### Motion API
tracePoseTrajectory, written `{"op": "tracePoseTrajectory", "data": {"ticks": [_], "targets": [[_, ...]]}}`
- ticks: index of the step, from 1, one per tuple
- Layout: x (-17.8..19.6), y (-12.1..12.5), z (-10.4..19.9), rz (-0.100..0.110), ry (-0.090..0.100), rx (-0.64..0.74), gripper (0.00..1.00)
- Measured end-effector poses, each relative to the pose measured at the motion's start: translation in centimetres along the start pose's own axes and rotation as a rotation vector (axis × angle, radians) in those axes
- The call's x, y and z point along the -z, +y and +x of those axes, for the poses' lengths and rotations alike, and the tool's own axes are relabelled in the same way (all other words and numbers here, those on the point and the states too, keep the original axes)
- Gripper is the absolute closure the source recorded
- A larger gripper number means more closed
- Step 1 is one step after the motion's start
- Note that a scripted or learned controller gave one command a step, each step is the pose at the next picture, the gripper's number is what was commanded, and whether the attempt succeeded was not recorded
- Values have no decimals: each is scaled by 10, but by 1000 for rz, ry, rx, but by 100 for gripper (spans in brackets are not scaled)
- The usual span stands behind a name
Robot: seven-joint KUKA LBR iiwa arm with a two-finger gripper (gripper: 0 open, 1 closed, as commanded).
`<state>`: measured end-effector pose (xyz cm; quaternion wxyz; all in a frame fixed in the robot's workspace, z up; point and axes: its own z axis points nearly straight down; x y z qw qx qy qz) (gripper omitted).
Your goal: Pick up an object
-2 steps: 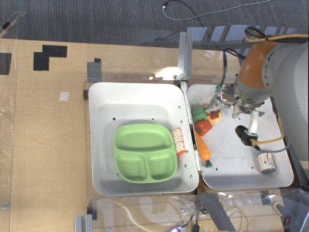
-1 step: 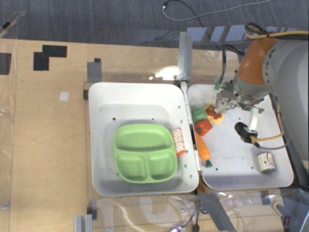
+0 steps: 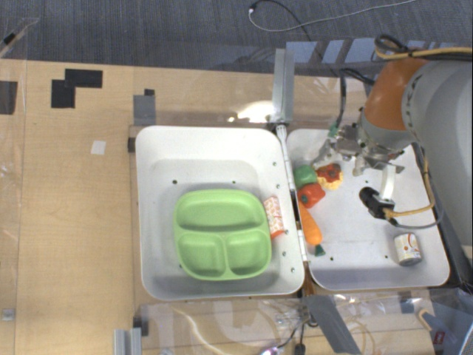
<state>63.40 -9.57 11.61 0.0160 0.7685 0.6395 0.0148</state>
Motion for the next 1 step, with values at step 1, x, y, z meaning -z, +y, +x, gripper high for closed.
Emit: {"op": "tracePoseTrajectory", "data": {"ticks": [1], "targets": [[-15, -7, -6, 8, -7, -20, 0]]}}
